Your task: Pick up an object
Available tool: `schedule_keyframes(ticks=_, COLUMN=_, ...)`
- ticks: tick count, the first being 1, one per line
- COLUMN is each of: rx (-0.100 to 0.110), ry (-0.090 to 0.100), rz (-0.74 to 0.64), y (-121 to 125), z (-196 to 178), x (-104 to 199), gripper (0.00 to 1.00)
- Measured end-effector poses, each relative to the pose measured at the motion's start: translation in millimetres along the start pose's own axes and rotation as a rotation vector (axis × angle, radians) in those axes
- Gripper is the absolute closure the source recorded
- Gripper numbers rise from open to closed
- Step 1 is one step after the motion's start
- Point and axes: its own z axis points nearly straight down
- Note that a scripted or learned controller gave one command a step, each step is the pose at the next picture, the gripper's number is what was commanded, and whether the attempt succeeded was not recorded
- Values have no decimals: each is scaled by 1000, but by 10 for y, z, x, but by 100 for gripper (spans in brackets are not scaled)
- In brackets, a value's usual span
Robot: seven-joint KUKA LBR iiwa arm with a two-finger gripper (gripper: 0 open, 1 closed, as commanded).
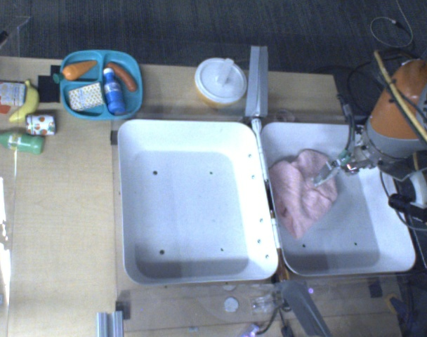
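Your gripper (pixel 331 173) is down in the right bin (pixel 382 258), right of centre frame, touching the crumpled pink cloth (pixel 301 192)'s upper right edge. Whether it's clenched, I can't tell. Bite into a thick fold, then lift straight and slow.

One fixed camera overhead, slanting down on both bins (pixel 129 209)
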Motion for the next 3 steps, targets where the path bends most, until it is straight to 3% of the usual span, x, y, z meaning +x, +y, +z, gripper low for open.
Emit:
schedule_keyframes(ticks=1, rx=-16, ry=-10, rz=-45, y=-72, z=247, x=407, gripper=0)
schedule_keyframes(ticks=2, rx=-23, ry=-10, rz=-46, y=-41, z=131, x=422, gripper=100)
schedule_keyframes(ticks=3, rx=-3, ry=-1, rz=143, y=537, z=-786, x=869, gripper=100)
